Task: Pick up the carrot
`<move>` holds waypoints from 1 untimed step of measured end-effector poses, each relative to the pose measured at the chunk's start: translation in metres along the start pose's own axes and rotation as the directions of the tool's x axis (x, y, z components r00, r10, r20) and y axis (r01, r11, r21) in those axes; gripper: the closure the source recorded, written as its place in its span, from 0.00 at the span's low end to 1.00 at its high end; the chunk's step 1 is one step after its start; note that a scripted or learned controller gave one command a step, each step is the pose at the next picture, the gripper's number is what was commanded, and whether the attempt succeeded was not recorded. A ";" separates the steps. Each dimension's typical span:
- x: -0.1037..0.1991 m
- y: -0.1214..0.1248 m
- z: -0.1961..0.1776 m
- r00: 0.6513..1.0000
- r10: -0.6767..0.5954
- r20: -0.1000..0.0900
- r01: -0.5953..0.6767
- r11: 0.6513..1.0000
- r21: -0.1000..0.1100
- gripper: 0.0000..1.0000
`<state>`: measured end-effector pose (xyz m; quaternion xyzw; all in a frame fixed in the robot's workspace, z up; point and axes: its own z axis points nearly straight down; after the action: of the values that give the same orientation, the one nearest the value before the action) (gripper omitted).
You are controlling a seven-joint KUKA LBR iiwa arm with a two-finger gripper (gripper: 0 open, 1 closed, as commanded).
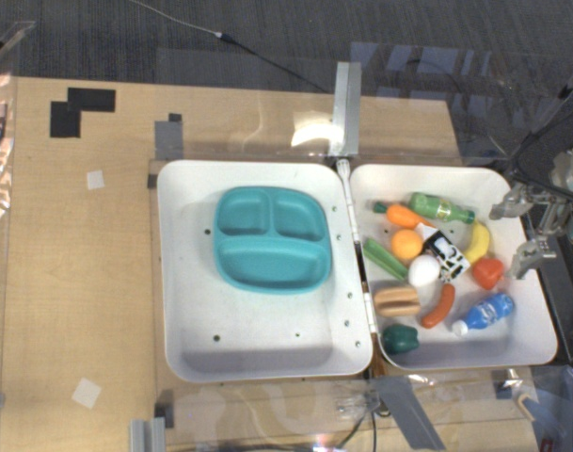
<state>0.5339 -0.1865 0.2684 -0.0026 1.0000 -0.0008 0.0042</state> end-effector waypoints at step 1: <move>-0.031 0.062 0.069 0.997 -0.076 -0.004 0.076 0.997 -0.005 0.00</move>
<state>0.5652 -0.1246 0.1994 -0.0408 0.9992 0.0015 0.0020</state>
